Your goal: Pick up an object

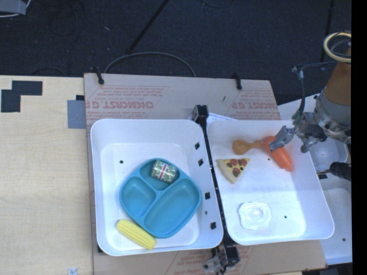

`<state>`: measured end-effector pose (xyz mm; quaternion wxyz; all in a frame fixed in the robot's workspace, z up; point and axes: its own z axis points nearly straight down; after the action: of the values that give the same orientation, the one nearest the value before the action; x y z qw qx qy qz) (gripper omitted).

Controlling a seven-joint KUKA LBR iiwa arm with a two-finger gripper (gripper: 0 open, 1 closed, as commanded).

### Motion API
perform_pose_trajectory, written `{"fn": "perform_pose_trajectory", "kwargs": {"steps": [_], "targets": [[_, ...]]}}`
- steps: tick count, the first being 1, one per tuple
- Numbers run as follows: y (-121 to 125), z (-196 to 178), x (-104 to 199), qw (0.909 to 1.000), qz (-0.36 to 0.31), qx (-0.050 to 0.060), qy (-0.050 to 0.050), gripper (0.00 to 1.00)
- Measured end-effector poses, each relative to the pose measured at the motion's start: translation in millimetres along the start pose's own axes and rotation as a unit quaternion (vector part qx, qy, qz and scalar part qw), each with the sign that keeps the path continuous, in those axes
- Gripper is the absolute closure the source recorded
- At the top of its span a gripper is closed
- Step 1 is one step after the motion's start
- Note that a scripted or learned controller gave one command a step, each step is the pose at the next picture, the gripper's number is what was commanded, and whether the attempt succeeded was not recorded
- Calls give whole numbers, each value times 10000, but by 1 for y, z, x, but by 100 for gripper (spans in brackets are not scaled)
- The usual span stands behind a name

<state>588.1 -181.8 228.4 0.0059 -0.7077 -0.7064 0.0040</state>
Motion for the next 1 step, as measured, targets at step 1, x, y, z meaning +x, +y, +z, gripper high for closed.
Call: {"fn": "perform_pose_trajectory", "kwargs": {"steps": [1], "targets": [[2, -7, 0, 10000, -10, -65, -14, 0]]}}
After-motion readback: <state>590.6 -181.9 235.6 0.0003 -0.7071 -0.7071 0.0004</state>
